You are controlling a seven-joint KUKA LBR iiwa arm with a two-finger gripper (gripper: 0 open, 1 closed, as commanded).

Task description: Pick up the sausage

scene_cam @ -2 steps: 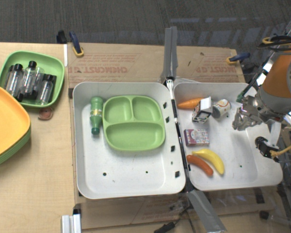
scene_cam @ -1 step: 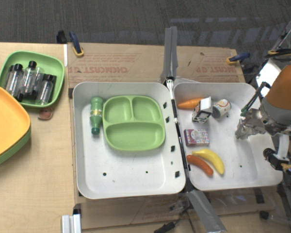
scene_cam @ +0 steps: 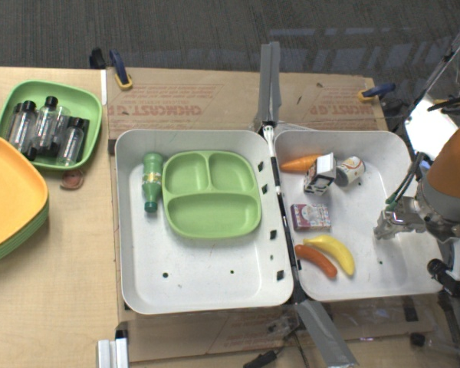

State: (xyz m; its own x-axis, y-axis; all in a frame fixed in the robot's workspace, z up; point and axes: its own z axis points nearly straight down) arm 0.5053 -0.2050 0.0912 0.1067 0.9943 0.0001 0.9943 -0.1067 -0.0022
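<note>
While the arm [scene_cam: 448, 179] reached in from the right edge of the frame, its end effector [scene_cam: 389, 225] hung over the right side of the right bin [scene_cam: 399, 278], well apart from the food in that bin. Nothing lay between its fingers, but whether they were spread or closed could not be told at this size.

The sausage [scene_cam: 317, 260] lay in the lower left part of the right bin, close to the wall shared with the left bin, slanting down toward the right. A yellow banana [scene_cam: 333, 251] lay just beside it on its upper right, the two touching or nearly so. Above them sat a small purple packet [scene_cam: 310, 217]. Farther up, near the bin's top edge, were an orange carrot [scene_cam: 299, 163], a small black and white carton [scene_cam: 320, 175] and a pale can [scene_cam: 349, 170] lying on its side.

In the left bin [scene_cam: 192, 282], a green divided plate [scene_cam: 211, 192] occupied the upper middle, with a green bottle [scene_cam: 152, 181] lying just beside its left edge.

On the desk [scene_cam: 54, 297] at the left of the frame stood a green tray [scene_cam: 84, 102] holding dark-capped vials [scene_cam: 46, 131], and a stack of orange plates [scene_cam: 11, 198] ran off the left edge.
</note>
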